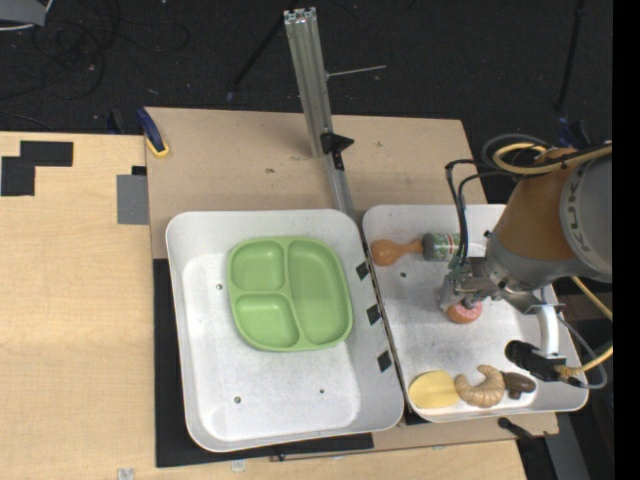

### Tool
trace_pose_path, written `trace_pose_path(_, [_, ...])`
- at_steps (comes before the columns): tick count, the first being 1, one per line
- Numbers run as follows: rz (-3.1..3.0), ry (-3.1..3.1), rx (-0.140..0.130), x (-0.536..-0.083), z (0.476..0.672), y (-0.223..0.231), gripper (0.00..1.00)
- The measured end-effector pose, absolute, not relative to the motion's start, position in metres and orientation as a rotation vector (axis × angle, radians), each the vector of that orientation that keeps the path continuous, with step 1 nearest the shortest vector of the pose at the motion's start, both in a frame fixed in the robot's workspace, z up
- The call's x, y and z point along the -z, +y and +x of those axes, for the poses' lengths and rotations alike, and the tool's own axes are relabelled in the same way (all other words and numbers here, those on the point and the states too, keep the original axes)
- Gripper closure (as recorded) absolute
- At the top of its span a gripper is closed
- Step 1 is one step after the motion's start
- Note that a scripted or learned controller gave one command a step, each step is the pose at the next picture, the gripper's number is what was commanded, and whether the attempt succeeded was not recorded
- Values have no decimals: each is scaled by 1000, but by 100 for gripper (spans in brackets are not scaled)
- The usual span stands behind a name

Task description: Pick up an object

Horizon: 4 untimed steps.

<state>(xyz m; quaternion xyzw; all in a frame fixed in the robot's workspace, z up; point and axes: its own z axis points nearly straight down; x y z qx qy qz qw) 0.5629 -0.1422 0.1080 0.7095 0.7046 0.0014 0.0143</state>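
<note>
One arm (545, 223) bends down, pincer (464, 298) seemingly touching pink object (463, 312).

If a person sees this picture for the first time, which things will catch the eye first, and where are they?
The bright green divided plate stands out most; it lies in the left white bin. Next comes the grey arm with its orange band, reaching in from the right, its gripper low over a small pink object in the right bin. Near that bin's front edge lie a yellow round piece and a tan curved piece.
</note>
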Motion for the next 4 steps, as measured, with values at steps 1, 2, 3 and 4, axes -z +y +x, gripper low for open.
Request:
trace_pose_path(1, [2219,2222,-2,-153,569,-140,100])
trace_pose_path(2, [2218,2221,-3,-206,570,-140,100])
trace_pose_path(3, [2220,2229,1,-216,558,-91,100])
trace_pose_path(4, [2218,2232,1,-216,559,-30,100])
